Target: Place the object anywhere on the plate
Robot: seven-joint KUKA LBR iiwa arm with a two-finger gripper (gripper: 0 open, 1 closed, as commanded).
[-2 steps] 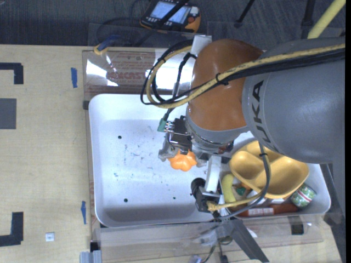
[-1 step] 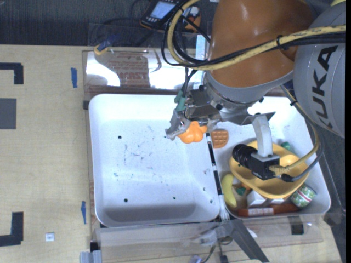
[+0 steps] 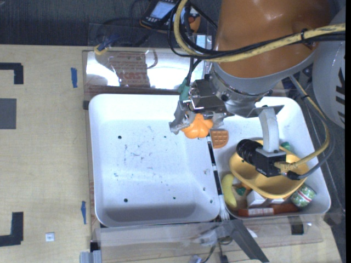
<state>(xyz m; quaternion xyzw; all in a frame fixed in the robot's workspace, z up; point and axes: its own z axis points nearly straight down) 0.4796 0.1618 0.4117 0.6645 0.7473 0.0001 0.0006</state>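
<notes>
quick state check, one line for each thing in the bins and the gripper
gripper: shut on the orange object, above the divide between the bins
orange object: held between the fingers, lifted
waffle-like piece: lying flat in the right bin, by the divider
yellow plate: tilted, resting on other items in the right bin
left bin: upright, floor scuffed

No readable text anywhere. The handheld device [image 3: 163,10] above the bins has a lit screen, but it's too small and blurred to make out any characters.
</notes>
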